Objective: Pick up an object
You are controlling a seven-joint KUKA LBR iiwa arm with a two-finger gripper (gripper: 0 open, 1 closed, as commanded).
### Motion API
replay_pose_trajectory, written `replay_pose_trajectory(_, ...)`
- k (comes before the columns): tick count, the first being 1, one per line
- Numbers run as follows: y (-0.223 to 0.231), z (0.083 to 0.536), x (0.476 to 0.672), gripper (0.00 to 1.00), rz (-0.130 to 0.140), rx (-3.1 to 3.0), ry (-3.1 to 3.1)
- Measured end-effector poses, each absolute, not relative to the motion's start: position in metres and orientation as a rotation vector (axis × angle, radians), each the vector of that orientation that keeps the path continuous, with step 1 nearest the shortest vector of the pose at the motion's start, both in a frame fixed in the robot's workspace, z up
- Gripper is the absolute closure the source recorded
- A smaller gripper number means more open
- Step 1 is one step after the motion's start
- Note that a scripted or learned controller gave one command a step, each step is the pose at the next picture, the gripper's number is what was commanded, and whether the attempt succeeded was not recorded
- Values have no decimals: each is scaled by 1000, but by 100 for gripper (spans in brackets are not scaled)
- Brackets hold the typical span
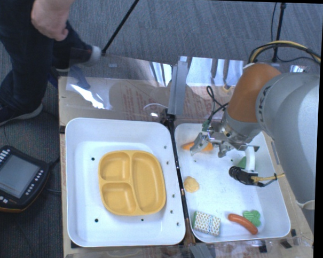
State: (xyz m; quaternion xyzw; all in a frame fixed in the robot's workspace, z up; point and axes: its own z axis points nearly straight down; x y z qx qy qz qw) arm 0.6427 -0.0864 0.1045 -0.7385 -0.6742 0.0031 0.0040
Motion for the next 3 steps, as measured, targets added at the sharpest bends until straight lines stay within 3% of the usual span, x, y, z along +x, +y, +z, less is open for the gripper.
replay_pose_trajectory(2,-85,82,643,0,11,-2291,-2138)
replay_pose_trajectory(3,-15,189,647,0,-6,-2373,-2060)
